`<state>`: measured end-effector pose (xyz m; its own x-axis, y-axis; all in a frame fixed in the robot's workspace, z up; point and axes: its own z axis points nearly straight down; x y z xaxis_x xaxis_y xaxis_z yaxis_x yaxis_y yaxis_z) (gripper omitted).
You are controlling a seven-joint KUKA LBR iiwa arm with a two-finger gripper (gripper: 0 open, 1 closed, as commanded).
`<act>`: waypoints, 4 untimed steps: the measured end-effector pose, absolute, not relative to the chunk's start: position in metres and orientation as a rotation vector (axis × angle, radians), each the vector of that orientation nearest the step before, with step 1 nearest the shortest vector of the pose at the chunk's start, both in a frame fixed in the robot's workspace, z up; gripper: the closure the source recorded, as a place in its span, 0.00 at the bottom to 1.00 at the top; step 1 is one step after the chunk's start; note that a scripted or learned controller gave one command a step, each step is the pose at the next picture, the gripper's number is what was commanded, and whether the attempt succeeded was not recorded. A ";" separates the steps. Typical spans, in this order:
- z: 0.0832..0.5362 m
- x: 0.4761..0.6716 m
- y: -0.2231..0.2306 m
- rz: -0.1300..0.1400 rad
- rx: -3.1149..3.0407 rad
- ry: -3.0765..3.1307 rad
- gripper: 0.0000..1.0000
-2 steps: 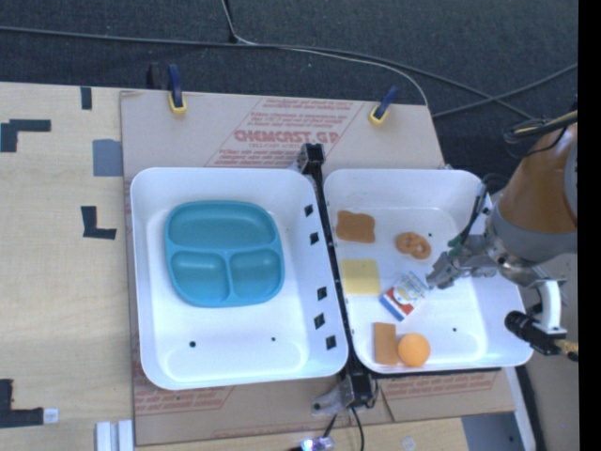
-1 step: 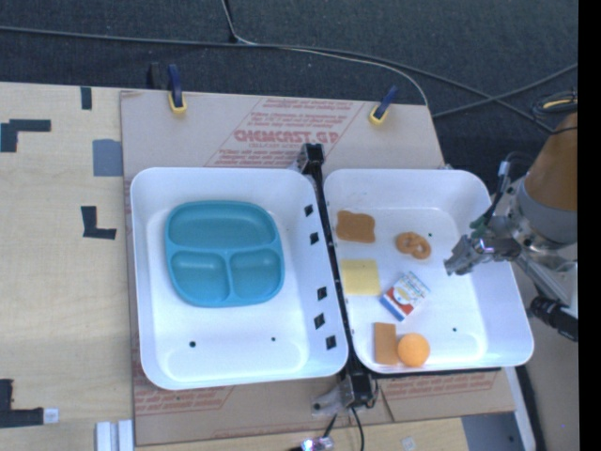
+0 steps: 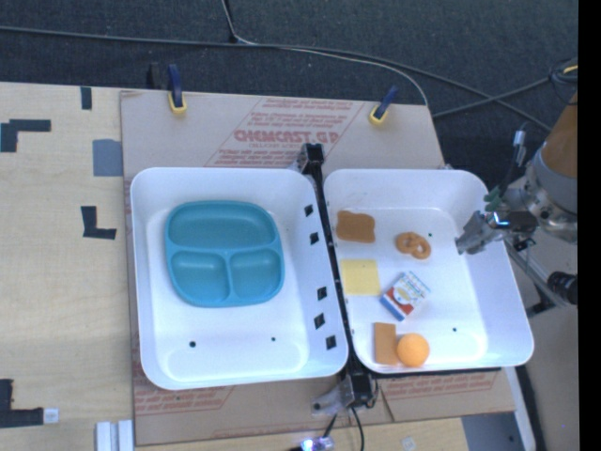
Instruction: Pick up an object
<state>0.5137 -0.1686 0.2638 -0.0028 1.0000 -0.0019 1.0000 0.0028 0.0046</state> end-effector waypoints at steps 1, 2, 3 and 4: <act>0.267 0.540 -0.124 0.001 2.215 2.229 1.00; 0.267 0.563 -0.081 0.000 2.216 2.229 1.00; 0.259 0.582 -0.043 -0.001 2.217 2.227 1.00; 0.252 0.610 0.012 0.000 2.214 2.228 1.00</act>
